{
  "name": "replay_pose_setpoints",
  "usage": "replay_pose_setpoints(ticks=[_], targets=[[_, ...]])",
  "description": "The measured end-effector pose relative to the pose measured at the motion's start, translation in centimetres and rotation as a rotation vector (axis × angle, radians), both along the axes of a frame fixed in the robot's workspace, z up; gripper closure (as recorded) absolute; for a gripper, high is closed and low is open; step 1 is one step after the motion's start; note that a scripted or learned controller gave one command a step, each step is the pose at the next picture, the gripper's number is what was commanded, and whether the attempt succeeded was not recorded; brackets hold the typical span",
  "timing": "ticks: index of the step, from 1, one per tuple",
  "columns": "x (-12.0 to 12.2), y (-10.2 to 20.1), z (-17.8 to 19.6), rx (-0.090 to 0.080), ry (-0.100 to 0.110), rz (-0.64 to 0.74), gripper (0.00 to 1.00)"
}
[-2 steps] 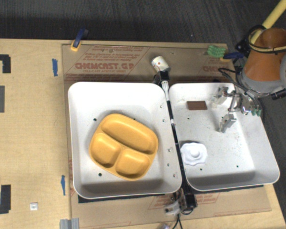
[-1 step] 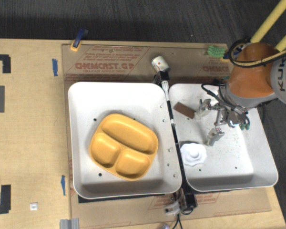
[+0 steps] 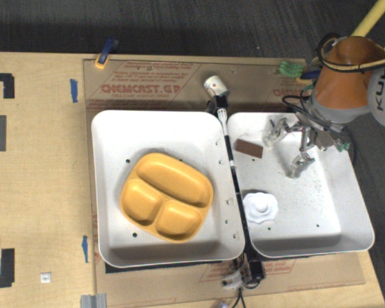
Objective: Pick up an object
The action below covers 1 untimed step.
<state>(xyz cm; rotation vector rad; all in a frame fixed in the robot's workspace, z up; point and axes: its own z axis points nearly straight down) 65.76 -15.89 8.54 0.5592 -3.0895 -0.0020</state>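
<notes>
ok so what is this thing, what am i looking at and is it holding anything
This is one camera fixed above a workbench, looking down at a slant. The grey and orange machine at the right is a robot arm; its metal gripper hangs over the right white bin. Its job is to pick up an object. Nothing shows between its fingers, so it holds nothing visible. That bin contains a small brown block near its left wall and a white round piece lower down. The left white bin holds a yellow divided tray. Both bins rest on a cardboard sheet.

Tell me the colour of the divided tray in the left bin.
Yellow-orange: the divided tray, clearest in the camera view.
</notes>
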Motion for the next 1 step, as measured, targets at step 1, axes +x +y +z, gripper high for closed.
replay_pose_setpoints(ticks=[1], targets=[[-6.58,2.29,-0.02,0.001,-0.005,0.281,0.0]])
